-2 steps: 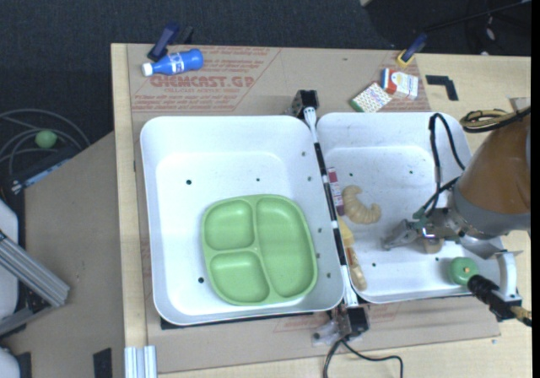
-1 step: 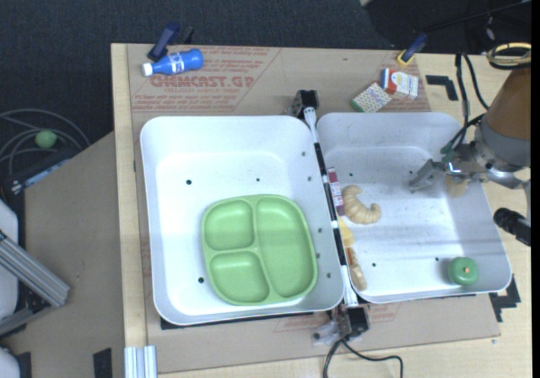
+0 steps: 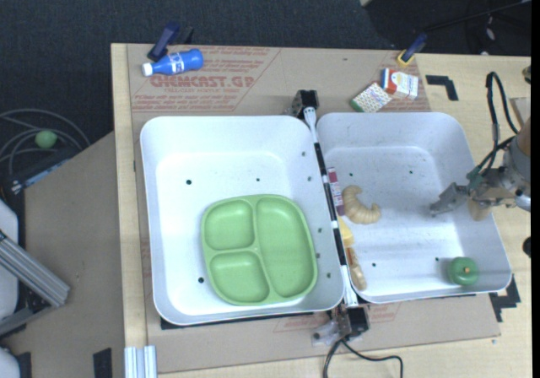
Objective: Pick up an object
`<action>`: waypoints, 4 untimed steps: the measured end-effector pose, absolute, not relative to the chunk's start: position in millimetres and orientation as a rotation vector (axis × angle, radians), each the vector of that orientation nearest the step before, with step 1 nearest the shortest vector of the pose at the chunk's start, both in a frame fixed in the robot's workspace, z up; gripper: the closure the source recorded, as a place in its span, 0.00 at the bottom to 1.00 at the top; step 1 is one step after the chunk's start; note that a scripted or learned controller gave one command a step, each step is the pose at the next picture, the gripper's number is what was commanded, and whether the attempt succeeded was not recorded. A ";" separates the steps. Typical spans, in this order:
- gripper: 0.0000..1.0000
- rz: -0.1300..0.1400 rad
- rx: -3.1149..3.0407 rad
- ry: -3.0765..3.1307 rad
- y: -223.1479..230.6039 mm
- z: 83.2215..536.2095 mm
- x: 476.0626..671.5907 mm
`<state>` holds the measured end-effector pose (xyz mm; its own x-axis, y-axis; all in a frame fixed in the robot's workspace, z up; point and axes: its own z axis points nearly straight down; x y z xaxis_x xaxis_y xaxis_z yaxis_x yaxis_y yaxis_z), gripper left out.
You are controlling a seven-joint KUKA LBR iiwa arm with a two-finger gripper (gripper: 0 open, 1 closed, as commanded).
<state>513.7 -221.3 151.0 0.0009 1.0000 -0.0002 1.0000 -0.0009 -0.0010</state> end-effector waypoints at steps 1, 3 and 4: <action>0.00 -0.006 -2.218 -2.226 -125.3 186.2 601.0; 0.00 0.003 -2.221 -2.219 -106.5 83.8 493.5; 0.00 0.000 -2.224 -2.222 -153.3 84.7 538.8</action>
